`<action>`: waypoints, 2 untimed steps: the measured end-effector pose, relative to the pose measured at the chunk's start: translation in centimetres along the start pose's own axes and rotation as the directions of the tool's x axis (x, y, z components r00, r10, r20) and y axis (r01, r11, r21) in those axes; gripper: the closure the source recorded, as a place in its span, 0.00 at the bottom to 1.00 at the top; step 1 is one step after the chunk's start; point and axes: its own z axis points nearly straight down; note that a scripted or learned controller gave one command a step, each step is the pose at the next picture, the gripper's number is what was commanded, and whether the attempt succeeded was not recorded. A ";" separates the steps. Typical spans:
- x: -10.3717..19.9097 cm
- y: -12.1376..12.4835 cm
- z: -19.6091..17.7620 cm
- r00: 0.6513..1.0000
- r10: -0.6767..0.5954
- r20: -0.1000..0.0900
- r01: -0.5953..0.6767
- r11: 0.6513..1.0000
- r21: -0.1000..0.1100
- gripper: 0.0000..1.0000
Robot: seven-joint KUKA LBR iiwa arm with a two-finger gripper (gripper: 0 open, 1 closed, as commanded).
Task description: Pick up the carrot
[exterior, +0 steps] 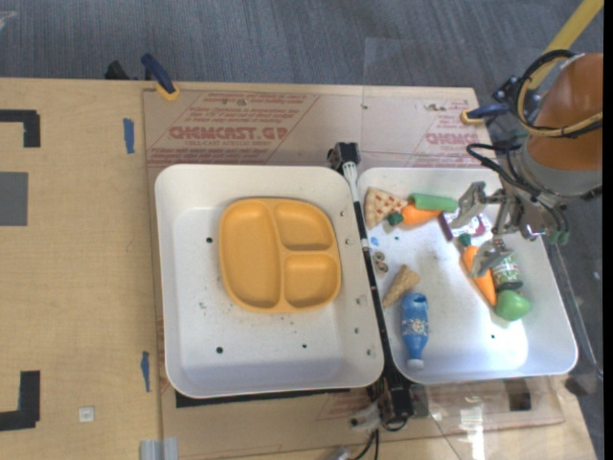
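Observation:
In the right bin (546, 353) an orange carrot (480, 276) lies slanted near the right wall, its green top (513, 305) pointing toward the front. My gripper (482, 234) hangs just over the carrot's far end, open, with nothing between its fingers. A second orange piece (418, 216) with a green stalk (433, 201) lies at the back of the same bin, left of the gripper. The gripper's body hides part of the bin floor behind the carrot.
A pizza slice (385, 206), a cone (400, 283) and a blue bottle (414, 326) lie in the right bin's left half. A small green-labelled can (506, 270) sits against the carrot. The left bin (182, 353) holds a yellow divided plate (280, 254).

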 end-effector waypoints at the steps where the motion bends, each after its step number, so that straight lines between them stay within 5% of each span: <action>1: 0.1 -0.2 5.4 0.996 -0.086 0.018 0.086 0.996 0.009 0.00; 2: 1.4 -1.5 6.3 0.988 0.153 0.016 -0.153 0.988 0.002 0.00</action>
